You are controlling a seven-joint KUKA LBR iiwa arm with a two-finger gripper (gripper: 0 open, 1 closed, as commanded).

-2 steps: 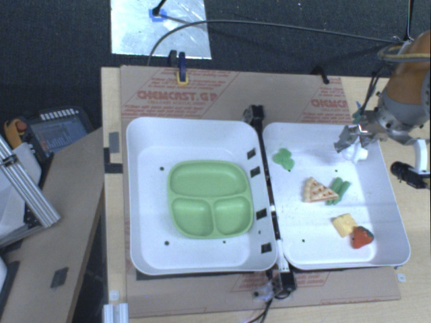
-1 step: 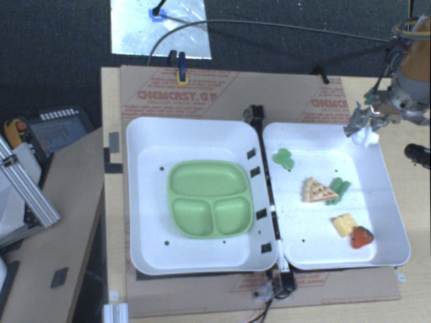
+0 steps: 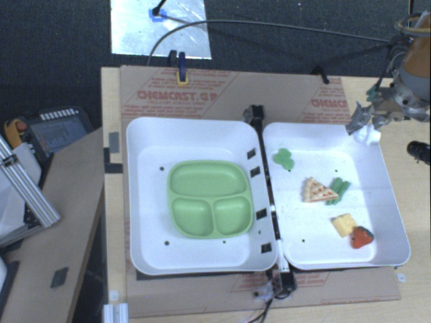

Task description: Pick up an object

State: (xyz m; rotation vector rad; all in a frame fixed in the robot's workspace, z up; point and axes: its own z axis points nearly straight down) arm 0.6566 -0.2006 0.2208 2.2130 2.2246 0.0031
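In the right bin [image 3: 387, 200] lie several small food toys: a green leafy piece [image 3: 283, 158], a pizza slice [image 3: 318, 191], a dark green piece [image 3: 340, 188], a yellow cheese block [image 3: 343, 224] and a red strawberry [image 3: 362, 237]. My gripper [image 3: 364, 125] hangs over the right bin's far right corner, well away from the toys. A small white thing [image 3: 368, 136] shows just below its fingertips; whether it is held is unclear.
The left bin [image 3: 145, 153] holds a green three-compartment plate [image 3: 205, 198]. A black divider [image 3: 262, 180] runs between the bins. A control pendant [image 3: 57, 132] and a metal rail [image 3: 27, 187] sit at the left. Cables cross the dark floor at the back.
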